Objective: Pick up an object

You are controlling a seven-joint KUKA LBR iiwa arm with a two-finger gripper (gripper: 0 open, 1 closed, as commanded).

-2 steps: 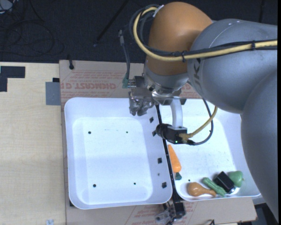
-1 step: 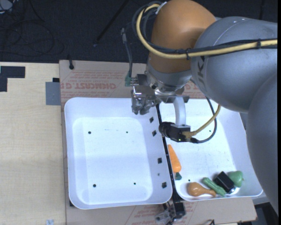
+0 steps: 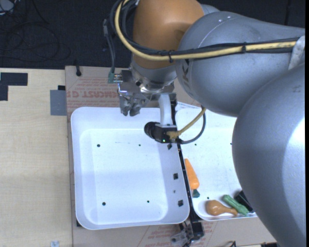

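Two bins sit on the table: the left bin lies under the claw, which hangs over its far rim with nothing between its fingers, though whether they are spread I cannot tell. In the right bin, along its left wall, lies a carrot, probably light, stiff and smooth, best pinched across its middle. Nearer lie a tan drumstick and a green piece, partly hidden by the arm.

Single fixed camera above the bench.
It looks down at a slant on two white bins, fairly near, arm entering from right.
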